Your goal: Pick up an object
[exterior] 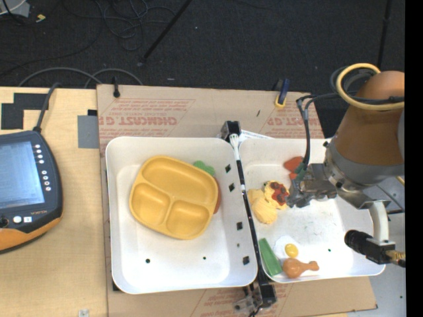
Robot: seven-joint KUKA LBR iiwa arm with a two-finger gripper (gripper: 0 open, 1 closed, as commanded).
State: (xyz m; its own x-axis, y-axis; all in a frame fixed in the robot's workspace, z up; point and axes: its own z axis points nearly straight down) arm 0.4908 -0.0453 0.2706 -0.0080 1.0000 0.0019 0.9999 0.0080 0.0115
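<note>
While nothing is lifted yet, the scene reads plainly from left to right. A teach pendant [26, 183] lies at the bench's left edge, well apart from the bins. The left bin [125, 256] carries a yellow divided tray [173, 197], with a green item [205, 168] peeking from behind its far rim.

Across the divider, the right bin [317, 233] holds the loose pieces: a pale yellow lump [264, 210] near the divider, a small dark red and yellow cluster [277, 191] touching its upper side, a red piece [293, 164] further back, and along the near wall a green stick [268, 256], a small yellow ball [291, 249] and an orange drumstick-shaped toy [300, 266].

The gripper [303, 193] sits low over the bin, just beside the cluster — whether its jaws are parted or closed I cannot tell, since the wrist hides them.

The likely target is that cluster or the lump. A good grasp would centre on one piece, descend straight, and close fully before rising — crowding neighbours risks a glancing pinch.
</note>
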